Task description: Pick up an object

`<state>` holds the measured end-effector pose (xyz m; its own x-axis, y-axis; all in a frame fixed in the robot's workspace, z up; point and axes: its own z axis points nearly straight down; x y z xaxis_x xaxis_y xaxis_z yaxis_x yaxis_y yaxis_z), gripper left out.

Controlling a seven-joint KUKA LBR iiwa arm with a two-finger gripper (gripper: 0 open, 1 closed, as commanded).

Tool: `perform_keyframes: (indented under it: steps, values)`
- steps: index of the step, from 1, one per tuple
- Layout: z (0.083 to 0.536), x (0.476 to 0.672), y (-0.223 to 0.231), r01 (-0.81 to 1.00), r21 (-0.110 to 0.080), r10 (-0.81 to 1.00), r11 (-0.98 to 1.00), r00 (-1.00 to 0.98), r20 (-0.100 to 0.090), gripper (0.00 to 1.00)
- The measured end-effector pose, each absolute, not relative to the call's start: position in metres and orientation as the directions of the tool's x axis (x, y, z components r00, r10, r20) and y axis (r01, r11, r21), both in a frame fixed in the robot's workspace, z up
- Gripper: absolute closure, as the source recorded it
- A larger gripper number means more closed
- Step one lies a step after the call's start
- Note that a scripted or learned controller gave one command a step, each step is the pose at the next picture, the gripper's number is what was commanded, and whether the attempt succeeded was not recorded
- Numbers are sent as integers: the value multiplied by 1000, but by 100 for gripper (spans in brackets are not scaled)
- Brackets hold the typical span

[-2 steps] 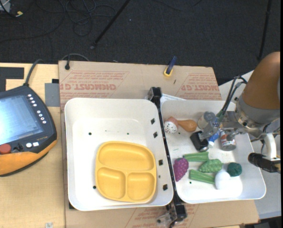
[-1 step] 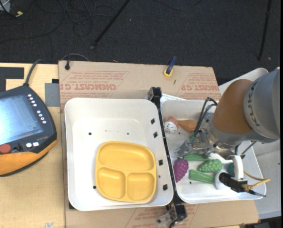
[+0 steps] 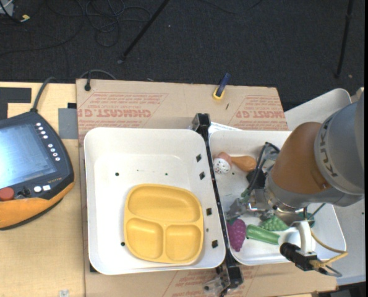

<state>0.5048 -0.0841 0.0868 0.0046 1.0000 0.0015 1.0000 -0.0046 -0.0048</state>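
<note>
Closest to the lens is the arm (image 3: 335,156) itself, that fat grey link with the orange band (image 3: 298,159) leaning in over the right bin (image 3: 258,258), and it covers most of what you'd want to see. The gripper (image 3: 250,202) sits low under it, down in the middle of that bin. Honestly I can't tell whether it's open or closed, because the wrist is in the way. Nothing I can see is actually held, so I'd call the pick not made yet.

Right next to the gripper, toward the near edge of the bin, are a purple lump (image 3: 236,234) and a green piece (image 3: 262,234), lying side by side and touching or near enough. My guess is one of those is the target, since the gripper is parked just above them in the picture. Farther back in the same bin there's an orange-ish piece (image 3: 243,162) with a white speckled ball (image 3: 221,165) just beside it, tucked up by the black divider (image 3: 210,184) between the bins.

Everything small and graspable is bunched on the right, probably so the arm gets a pile to dig at. The left bin (image 3: 146,147) has a yellow sectioned plate (image 3: 164,223) lying flat, well apart from the gripper. Both bins rest on cardboard (image 3: 171,107), and a teach pendant (image 3: 23,166) lies off to the far left on the bench (image 3: 35,252).
</note>
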Motion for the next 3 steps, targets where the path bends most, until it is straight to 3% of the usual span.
perform_keyframes:
  steps: [1, 2, 3]
  values:
    - [193, 476, -4, 1000, 6, 1000, 1, -1, 0, 0]
    - [197, 475, -6, 1000, -6, 1000, -3, 3, 2, 100]
    - [322, 477, -65, 1000, 12, 1000, -5, 5, -3, 100]
